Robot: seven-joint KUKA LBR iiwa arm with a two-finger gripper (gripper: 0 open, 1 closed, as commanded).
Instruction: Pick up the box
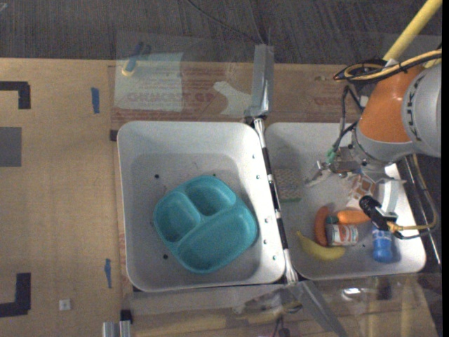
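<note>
Lower right of frame, in rt bin [298, 149] we see box [343, 233] below pincer [330, 167], apart from it; pincer's state we can't tell.

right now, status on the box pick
Gripper hovers over right bin, grip unclear. Box lies near bin's front, not lifted. Banana and blue item flank it.

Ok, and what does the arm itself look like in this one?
The arm has a smooth, rounded grey shell with a broad orange band above the wrist. Thin black cables run alongside it, and a yellow cable loops near the top of the band. The hand is small and metallic grey, much slimmer than the arm.
</note>
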